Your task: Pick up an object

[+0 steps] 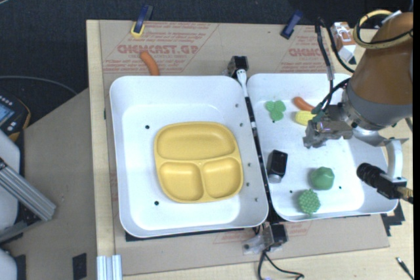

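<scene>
The fingers (pixel 319 134) hang low over the right bin (pixel 348 203), dark and blurred against the white floor, and whether they are released or clenched cannot be told from this slanted view. Nothing can be seen between them, so in my judgement no object is lifted yet and the whole pick remains to be done.

Closest to the fingers, just beyond them toward the bin's far wall, lies a yellow piece (pixel 302 117), touching or nearly touching their tips; just past it is a small orange piece (pixel 302 103), and beside those a leafy green piece (pixel 275 109). On the near side of the fingers sits a round green object (pixel 321 178), then a bumpy green object (pixel 308 201) nearer the front rim. A small black block (pixel 277 162) lies off to the side, by the wall shared with the left bin (pixel 131 141). Well apart, in that left bin, rests a yellow divided tray (pixel 197 161). Far out on the tabletop (pixel 105 62) lies an orange stick (pixel 150 63).

The wrist hides part of the right bin's floor, and the yellow piece's shape is hard to make out.
</scene>
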### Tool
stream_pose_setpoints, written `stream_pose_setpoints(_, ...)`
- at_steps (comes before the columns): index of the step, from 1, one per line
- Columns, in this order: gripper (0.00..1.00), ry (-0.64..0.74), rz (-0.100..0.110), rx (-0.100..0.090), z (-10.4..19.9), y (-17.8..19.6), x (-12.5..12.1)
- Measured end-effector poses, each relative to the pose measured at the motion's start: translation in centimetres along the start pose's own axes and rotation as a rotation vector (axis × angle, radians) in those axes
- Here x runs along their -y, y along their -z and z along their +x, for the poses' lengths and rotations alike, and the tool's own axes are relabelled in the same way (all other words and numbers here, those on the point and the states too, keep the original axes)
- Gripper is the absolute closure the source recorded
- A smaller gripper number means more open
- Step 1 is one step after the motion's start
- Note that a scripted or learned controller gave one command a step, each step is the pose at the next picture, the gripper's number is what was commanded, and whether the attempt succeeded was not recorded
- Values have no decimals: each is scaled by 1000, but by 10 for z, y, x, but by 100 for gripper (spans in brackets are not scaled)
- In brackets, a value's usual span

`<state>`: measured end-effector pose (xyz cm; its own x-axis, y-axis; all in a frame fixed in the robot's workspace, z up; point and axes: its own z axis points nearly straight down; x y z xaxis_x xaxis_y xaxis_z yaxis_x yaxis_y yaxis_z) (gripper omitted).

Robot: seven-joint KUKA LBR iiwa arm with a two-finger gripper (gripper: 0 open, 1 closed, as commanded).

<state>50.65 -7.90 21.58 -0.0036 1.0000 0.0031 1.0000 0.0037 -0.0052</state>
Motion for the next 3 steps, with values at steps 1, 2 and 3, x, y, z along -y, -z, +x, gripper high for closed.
stream_pose_setpoints(1, 100, 0, -2, 0, 32, 14, 24)
stream_pose_setpoints(2, 100, -5, 0, 2, 21, -2, 21)
stream_pose_setpoints(3, 100, -4, -2, 1, 21, -1, 22)
